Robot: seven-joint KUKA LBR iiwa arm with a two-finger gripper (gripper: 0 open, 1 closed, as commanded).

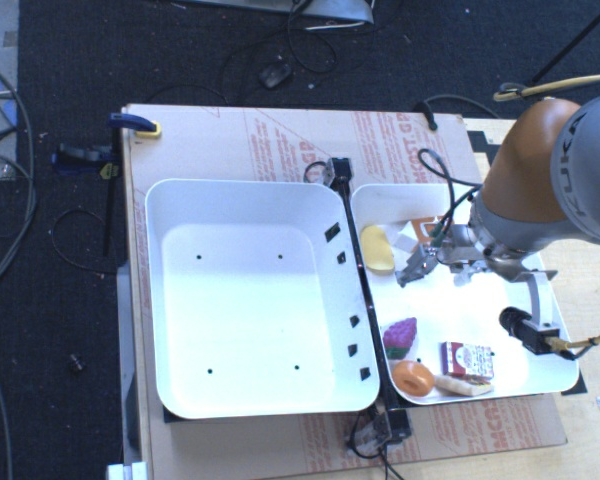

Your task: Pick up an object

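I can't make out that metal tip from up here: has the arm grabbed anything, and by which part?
Nothing shows between the claw fingers. It hangs over the right bin, beside the yellow object, without gripping it.

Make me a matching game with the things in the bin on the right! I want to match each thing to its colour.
Things:
1. the soft rounded lump near the divider between the bins
2. the small bumpy cluster in the middle of the right bin
3. the round ball-like object at the near edge
4. the small flat box beside it

Colours:
A. orange
B. red and white
C. pale yellow
D. purple

Right pairs: 1-C, 2-D, 3-A, 4-B
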